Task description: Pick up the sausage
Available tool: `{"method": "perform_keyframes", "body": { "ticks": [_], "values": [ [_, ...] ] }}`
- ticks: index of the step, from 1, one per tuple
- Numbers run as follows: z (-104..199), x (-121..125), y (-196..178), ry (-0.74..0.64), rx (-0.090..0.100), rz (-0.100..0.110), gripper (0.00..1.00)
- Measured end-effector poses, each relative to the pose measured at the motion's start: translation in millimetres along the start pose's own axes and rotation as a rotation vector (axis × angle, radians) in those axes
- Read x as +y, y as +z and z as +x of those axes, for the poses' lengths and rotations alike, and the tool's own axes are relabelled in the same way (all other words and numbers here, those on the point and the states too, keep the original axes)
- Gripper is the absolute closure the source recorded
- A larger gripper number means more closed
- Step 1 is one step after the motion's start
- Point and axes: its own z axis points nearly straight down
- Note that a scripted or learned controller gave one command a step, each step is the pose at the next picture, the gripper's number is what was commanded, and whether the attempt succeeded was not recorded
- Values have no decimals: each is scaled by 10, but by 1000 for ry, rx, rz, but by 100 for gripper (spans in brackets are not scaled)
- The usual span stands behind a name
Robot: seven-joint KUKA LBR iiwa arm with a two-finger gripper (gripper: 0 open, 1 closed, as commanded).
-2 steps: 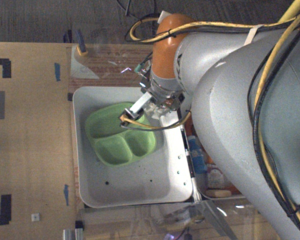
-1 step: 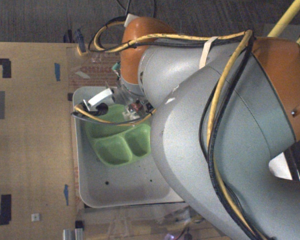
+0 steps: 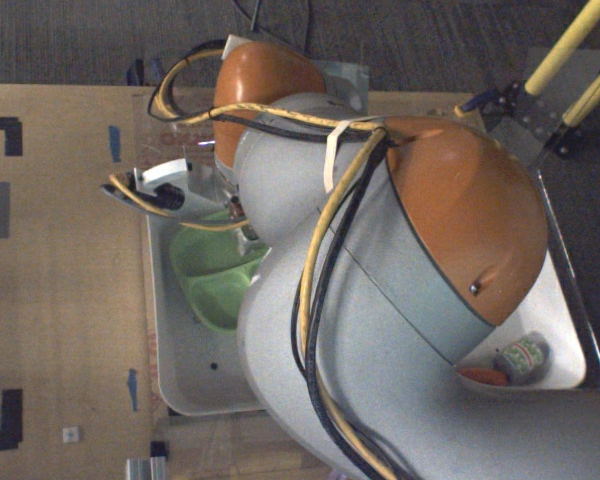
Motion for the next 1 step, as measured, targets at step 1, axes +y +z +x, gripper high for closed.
{"method": "perform_keyframes", "body": {
  "ticks": [1],
  "values": [
    [6,5,-86,1,-1,1,100]
  ]
}}
